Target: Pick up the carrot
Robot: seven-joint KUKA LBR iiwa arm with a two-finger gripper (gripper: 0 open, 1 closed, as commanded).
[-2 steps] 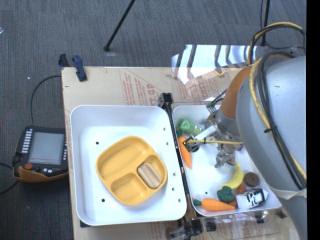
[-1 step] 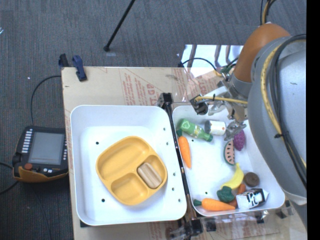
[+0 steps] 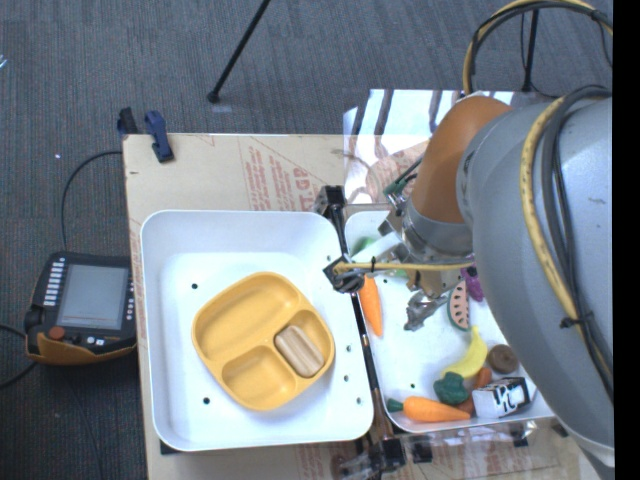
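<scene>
A: Where is the carrot (image 3: 371,305) lying?

B: It is lying at the left edge of the right bin (image 3: 420,423), just beside the divider, pointing down. A second carrot (image 3: 436,409) is resting near that bin's front, beside a banana (image 3: 474,353).

A: And the gripper (image 3: 425,308)?

B: It is hanging just right of the first carrot, apparently not touching it. Whether the fingers are apart, I cannot tell. The left bin (image 3: 170,268) is holding a yellow divided plate (image 3: 225,323).
</scene>
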